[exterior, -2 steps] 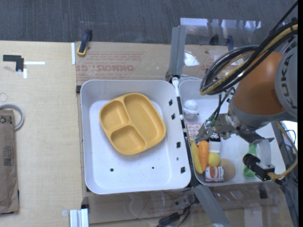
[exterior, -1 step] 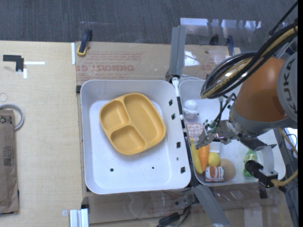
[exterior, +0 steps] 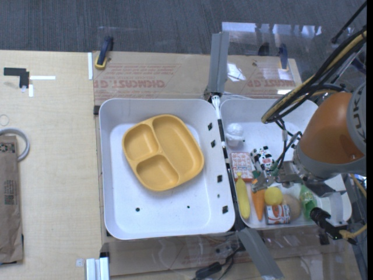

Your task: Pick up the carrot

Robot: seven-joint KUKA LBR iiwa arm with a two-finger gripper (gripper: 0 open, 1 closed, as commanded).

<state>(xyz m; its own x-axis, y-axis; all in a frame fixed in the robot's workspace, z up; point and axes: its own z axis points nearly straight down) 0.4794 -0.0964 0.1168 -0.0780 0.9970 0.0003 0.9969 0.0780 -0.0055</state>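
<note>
Two white bins side by side on bench. Left bin (exterior: 116, 209) holds a yellow divided plate (exterior: 162, 151), three compartments, sitting a bit toward the bin's back-left. Right bin (exterior: 247, 107) is crowded w/ small items. Carrot (exterior: 258, 202) lies near front of right bin, orange, lengthwise front-to-back, green end toward the back. Banana (exterior: 242, 197) lies just left of it, roughly parallel, close to the bin's left wall. Lemon (exterior: 273, 196) just right of carrot; a small can (exterior: 277, 214) w/ red-white label in front of lemon, touching or nearly so. Pink box (exterior: 241, 164) behind banana, clear cup (exterior: 235, 133) further back. Small black-and-white toy (exterior: 263, 154) right of the box. Arm comes in from right, orange band over bin's right half. Gripper (exterior: 269, 177) sits low just behind carrot's green end and lemon; fingers too dark and cluttered to read, can't tell if spread or closed. Nothing visibly between them.
</note>
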